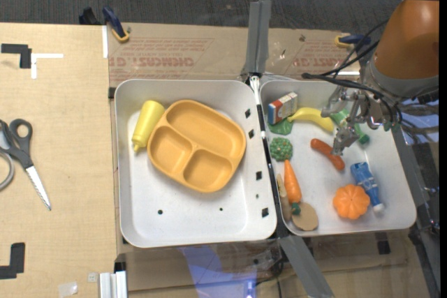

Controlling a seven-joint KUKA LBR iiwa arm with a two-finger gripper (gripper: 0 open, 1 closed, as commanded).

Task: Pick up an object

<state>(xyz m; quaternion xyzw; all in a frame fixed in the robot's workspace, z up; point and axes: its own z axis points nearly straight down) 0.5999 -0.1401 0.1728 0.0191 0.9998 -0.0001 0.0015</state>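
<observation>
Arm comes in from the right, orange band up top, claw (347, 130) hanging low over the right bin (398, 213), in its upper-right part. Fingers point down toward the red sausage (328, 153), which lies slanted just below & left of the tips. Can't tell how far the claw is open, too small & cluttered there; nothing visibly between the fingers.

Right bin contents: yellow banana (313, 118) near the top, curving left of the claw; small red & white carton (283, 107) at top-left corner, w/ a green leafy piece (282, 126) under it; green broccoli-like lump (281, 149) at the left wall; orange carrot (292, 182) below that; tan round piece (304, 218) at bottom-left; orange pumpkin (350, 201) lower middle; blue & white tube (367, 182) just right of the pumpkin.

Left bin (140, 220): orange divided plate (193, 144), three compartments, tilted in plan; yellow bottle (146, 123) touching its upper-left edge.

Bench (56, 150) to the left carries scissors (24, 160), well apart from both bins.
</observation>
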